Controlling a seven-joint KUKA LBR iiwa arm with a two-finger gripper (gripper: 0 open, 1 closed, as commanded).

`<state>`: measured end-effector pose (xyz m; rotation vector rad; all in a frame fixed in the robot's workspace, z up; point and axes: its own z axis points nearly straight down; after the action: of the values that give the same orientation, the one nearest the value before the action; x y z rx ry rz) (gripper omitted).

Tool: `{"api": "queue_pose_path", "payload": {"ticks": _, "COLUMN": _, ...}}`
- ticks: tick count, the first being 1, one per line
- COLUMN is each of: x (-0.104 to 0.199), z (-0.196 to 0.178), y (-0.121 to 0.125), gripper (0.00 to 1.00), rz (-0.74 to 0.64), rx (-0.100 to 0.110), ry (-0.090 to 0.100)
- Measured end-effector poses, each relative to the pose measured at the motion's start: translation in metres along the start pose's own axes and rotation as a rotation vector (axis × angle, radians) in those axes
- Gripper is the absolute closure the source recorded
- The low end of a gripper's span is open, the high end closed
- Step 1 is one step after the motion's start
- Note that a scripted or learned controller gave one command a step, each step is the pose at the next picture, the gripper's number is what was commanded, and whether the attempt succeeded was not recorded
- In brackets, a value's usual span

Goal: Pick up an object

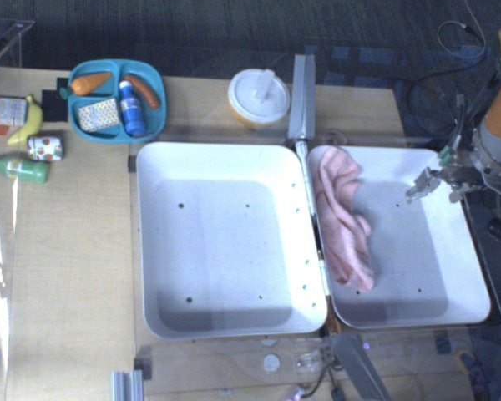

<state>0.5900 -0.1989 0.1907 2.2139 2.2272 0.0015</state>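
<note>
Two white bins sit side by side; the left bin (221, 241) is bare; the right bin (417, 295) carries a crumpled pink towel (344, 224) along its left wall. The gripper (434, 182) hovers at the right bin's upper right, well apart from the towel; whether it is spread or pressed together, I cannot tell. Judged an approach step; next it must travel left and descend onto the folds.

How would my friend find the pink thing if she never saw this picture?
Look at the two white bins side by side and pick the right bin. Along its left wall, by the divider between the bins, lies a crumpled pink towel. It is the only soft, pink thing, and the only object in that bin.
</note>
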Motion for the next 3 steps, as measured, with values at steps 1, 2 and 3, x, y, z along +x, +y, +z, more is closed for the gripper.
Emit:
{"api": "queue_pose_path", "payload": {"ticks": 1, "x": 0.020, "z": 0.030, "y": 0.007, "gripper": 0.00, "rz": 0.077, "rx": 0.000, "ry": 0.001}}
{"api": "queue_pose_path", "payload": {"ticks": 2, "x": 0.094, "z": 0.102, "y": 0.037, "gripper": 0.00, "rz": -0.012, "rx": -0.008, "ry": -0.001}}
{"api": "queue_pose_path", "payload": {"ticks": 3, "x": 0.089, "z": 0.100, "y": -0.041, "gripper": 0.00, "rz": -0.178, "rx": -0.011, "ry": -0.002}}
